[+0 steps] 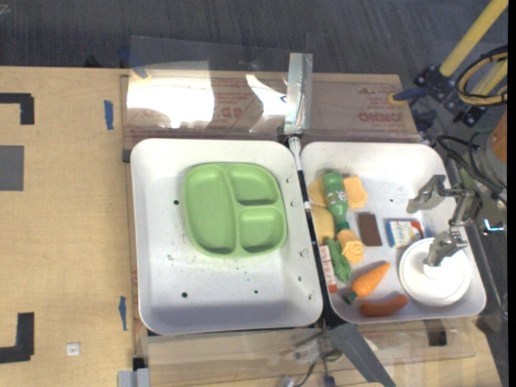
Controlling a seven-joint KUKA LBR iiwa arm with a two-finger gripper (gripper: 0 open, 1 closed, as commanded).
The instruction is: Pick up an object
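Hovering pincer (439, 220), fingers spread, lower tip over white bowl (435, 275), gripping nothing

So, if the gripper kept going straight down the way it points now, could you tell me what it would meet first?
Most likely the white bowl in the right bin: the gripper hangs just over its near rim, pointing down. Height is hard to judge from this slanted view.

Looks like a robotics lab or test cell. Wooden bench (56, 216) marked with black tape squares and blue tape tabs, two white bins (153, 216) fixed side by side under a clear plastic shield (210, 95) at the far edge. Loose cables (476, 79) and a yellow bar (484, 22) far right, grey carpet (242, 6) beyond.
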